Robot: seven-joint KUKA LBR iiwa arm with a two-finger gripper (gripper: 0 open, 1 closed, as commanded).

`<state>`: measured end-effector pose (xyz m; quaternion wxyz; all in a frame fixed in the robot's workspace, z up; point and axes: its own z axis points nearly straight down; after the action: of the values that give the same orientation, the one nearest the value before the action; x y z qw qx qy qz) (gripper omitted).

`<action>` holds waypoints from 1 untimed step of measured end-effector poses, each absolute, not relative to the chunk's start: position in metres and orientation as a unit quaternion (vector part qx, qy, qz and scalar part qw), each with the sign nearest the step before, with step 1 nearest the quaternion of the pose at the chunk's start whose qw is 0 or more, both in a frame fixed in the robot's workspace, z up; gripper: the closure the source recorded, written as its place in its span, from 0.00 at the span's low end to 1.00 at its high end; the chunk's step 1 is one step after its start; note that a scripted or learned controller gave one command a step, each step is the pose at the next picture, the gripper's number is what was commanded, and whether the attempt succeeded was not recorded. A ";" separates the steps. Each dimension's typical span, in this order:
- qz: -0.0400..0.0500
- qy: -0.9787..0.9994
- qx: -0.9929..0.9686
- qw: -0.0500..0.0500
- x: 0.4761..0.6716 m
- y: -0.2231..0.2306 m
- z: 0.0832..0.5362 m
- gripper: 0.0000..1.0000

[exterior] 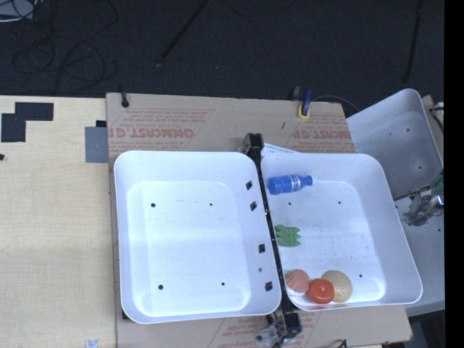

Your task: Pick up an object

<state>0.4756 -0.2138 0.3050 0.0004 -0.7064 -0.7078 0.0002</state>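
I see two white bins: the left bin (188, 234) and the right bin (395, 263). In the right one lie a blue bottle (289, 183) by the far wall, a green toy (287, 235) mid-left, and three round pieces (319, 286) clustered at the near wall.
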 end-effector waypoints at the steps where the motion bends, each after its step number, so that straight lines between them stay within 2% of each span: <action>1: 0.000 -0.708 -0.706 0.000 0.476 -0.214 0.322 1.00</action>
<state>0.4760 -0.2138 0.3217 0.0002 -0.7063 -0.7079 0.0001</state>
